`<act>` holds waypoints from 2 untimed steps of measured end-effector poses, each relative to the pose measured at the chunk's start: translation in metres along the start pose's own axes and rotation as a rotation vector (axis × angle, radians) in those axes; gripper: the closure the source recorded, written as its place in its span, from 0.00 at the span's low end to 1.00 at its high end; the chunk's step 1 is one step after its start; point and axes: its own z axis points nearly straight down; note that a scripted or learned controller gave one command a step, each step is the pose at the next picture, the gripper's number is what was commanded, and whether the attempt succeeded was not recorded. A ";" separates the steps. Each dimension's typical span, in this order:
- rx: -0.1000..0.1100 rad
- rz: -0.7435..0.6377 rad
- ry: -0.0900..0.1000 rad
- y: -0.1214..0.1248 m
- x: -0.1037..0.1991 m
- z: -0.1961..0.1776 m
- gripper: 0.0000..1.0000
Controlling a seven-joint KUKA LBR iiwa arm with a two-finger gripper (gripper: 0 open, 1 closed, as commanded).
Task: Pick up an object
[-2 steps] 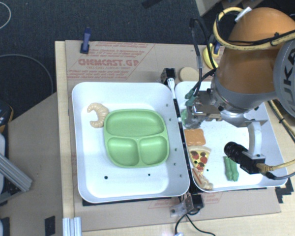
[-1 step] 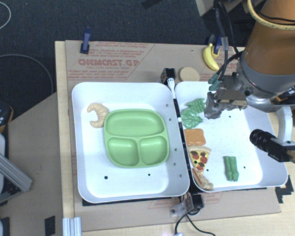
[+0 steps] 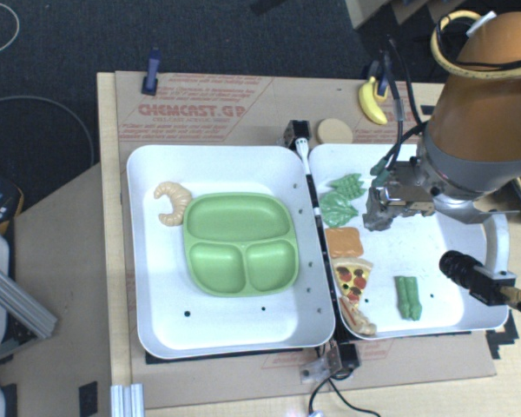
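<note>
Camera view, looking down on the table (image 3: 200, 102): two shallow white bins sit side by side. The left bin (image 3: 148, 259) holds a green divided plate (image 3: 240, 241) near its middle and a tan croissant (image 3: 172, 201) just beside the plate's upper left corner. The right bin (image 3: 456, 320) holds a crinkled green lettuce leaf (image 3: 340, 196) at its upper left, an orange block (image 3: 344, 241) below that, a pizza slice (image 3: 353, 290) lower still along the left wall, and a small green bean-like piece (image 3: 407, 296) nearer the middle. The arm reaches in from the right, and the hand (image 3: 380, 205) hangs over the right bin just right of the lettuce leaf; whether it is open or closed cannot be told, and nothing is seen gripped. Beyond the bins, a banana (image 3: 373, 101) and a round tan disc (image 3: 334, 131) lie on the table.
</note>
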 end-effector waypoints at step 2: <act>-0.003 -0.003 0.001 0.001 -0.008 0.001 1.00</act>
